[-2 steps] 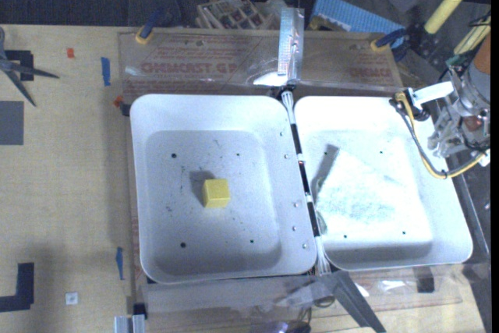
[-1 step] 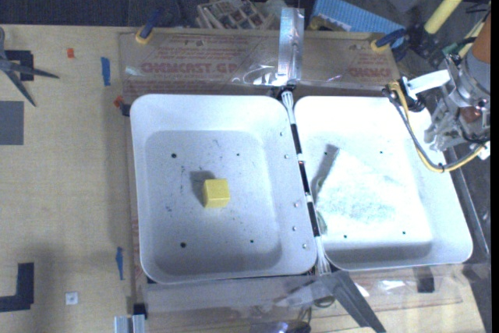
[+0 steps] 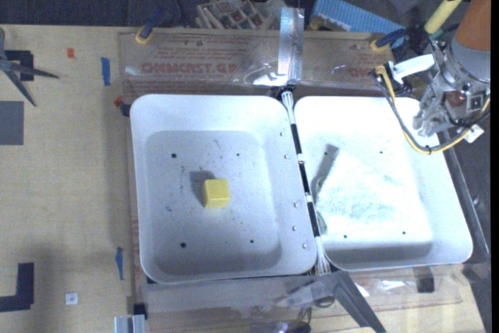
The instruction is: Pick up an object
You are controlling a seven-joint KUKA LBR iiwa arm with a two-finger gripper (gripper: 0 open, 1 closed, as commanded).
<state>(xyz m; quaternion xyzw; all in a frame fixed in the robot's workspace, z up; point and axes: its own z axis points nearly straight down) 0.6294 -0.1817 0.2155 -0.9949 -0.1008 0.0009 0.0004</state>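
— What are you seeing of the block?
— 1 small yellow block (image 3: 217,193) is lying mid-floor in the left bin (image 3: 156,117).
— And the arm?
— The gripper (image 3: 433,115) is hanging over the right bin's (image 3: 366,109) far right corner.

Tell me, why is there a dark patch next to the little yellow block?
In the camera view, that patch is the shadow of the small yellow cube, falling up and left on the left white plastic bin; the arm's wrist at the right edge looks blurry.
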